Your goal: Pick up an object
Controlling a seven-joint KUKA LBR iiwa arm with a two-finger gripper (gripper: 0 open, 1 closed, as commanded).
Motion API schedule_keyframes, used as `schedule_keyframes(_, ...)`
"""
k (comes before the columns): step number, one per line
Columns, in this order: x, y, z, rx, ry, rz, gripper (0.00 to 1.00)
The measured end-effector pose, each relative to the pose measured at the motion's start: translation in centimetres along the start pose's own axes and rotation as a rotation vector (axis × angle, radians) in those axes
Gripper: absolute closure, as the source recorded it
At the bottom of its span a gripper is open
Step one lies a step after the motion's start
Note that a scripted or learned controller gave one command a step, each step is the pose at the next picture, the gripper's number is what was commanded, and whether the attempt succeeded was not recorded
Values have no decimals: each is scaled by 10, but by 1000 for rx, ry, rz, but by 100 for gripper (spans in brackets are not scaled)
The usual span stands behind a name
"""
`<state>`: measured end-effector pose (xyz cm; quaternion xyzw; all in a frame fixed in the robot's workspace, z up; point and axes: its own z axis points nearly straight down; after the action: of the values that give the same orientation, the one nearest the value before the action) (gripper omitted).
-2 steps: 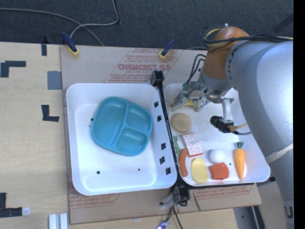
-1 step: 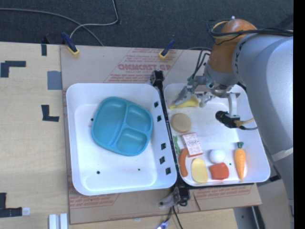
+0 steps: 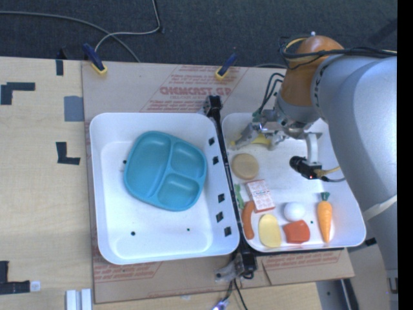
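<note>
Your arm's hand [image 3: 263,133] hangs low over the far end of the right bin [image 3: 345,205], fingers spread narrowly around something yellow; whether they grip it you cannot tell. Just nearer than the hand lies a round tan cookie [image 3: 245,166], and past that a small white packet with red print [image 3: 261,195], its lettering too small to read. Along the bin's near edge sit a sausage [image 3: 248,219], a yellow piece [image 3: 269,230], a white egg [image 3: 294,210], a red block [image 3: 297,232] and a carrot [image 3: 324,220]. The left bin [image 3: 106,192] holds a blue divided plate [image 3: 165,170]. Red print on the cardboard [image 3: 187,89] beyond reads "CHEMCAST".
</note>
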<state>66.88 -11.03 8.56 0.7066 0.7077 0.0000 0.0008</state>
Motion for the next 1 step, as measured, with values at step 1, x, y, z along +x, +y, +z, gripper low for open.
schedule_keyframes(1,4,-1,-3,2,0,1,0)
